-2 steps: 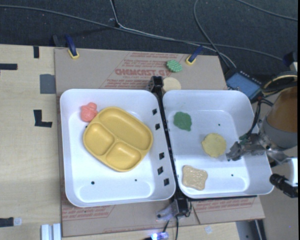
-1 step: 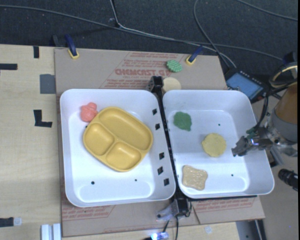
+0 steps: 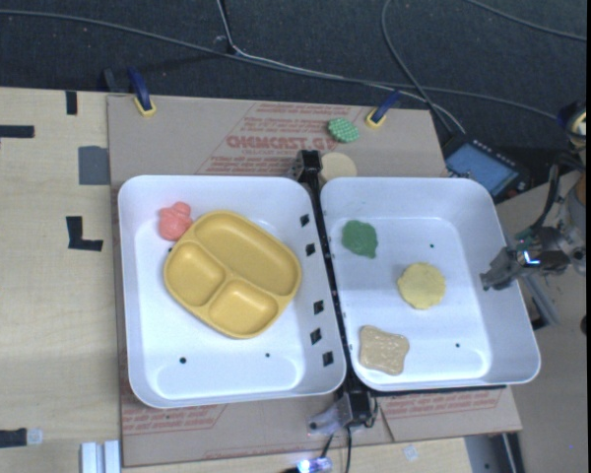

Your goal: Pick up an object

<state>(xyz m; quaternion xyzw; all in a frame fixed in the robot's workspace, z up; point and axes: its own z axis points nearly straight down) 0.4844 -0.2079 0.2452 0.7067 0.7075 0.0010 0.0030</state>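
Bins sat side by side; the left bin (image 3: 148, 363) held a yellow divided tray (image 3: 232, 272) and a pink toy (image 3: 174, 221). The right bin (image 3: 473, 205) held a green piece (image 3: 360, 238), a round yellow piece (image 3: 422, 286) and a tan cracker (image 3: 383, 350), its long axis roughly upright in view. Nothing seemed picked yet. The gripper (image 3: 507, 267) hovered at the right rim; I couldn't tell its jaws' spread.

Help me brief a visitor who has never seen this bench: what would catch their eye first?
Probably the yellow divided tray, lying at a slant in the left bin, with a pink piece at its upper left corner. Next, three small items spread over the right bin: a green one, a yellow one and a tan slice.
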